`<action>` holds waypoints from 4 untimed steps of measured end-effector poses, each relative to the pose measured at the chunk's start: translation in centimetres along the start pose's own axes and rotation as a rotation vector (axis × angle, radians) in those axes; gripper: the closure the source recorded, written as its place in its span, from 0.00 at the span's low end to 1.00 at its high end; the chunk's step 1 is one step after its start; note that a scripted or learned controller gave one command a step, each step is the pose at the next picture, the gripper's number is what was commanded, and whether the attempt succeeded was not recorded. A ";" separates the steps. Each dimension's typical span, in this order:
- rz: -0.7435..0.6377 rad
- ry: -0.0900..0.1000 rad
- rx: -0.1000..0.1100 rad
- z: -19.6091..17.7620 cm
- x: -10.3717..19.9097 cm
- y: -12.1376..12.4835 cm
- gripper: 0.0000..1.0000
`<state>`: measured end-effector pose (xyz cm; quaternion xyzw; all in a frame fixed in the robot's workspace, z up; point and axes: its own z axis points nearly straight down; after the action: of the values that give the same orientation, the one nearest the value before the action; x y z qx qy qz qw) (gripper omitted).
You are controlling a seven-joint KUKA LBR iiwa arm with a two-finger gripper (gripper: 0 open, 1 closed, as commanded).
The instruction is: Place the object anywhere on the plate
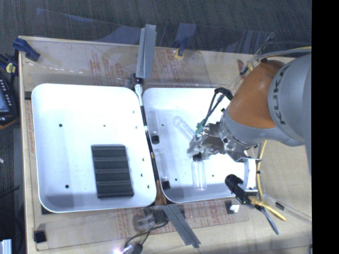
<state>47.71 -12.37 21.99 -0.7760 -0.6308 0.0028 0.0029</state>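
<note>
bottle (199,174), clear, lying in the right bin (169,102), near that bin's front wall and toward its right half. long axis is running roughly front to back in the view, nearly vertical on the picture; one end is pointing up toward the gripper, the other down toward the front wall. which end is the neck is too faint to tell. a second faint clear shape (183,126) is lying further back in the same bin, slanting; what it is cannot be told.

gripper (198,151), sitting directly over the upper end of the bottle, at or just beside it. whether the claw is open, closed or gripping anything cannot be told; the parts are dark and crowded together.

arm (275,107), grey with an orange band, reaching in from the right over the right bin's right edge.

plate (112,171), dark, ribbed, rectangular, lying flat in the left bin (47,105), in its front half. long axis is running front to back. plate and bottle are well apart, with the wall between the bins separating them.

bench (79,54), bearing both bins side by side; pliers (267,209) with yellow handles are lying on it at front right, just outside the right bin.
</note>
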 end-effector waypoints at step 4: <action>-0.176 -0.001 -0.002 -6.5 18.8 -4.1 1.00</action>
<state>47.56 6.89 28.50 -0.7174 -0.6967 0.0020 0.0021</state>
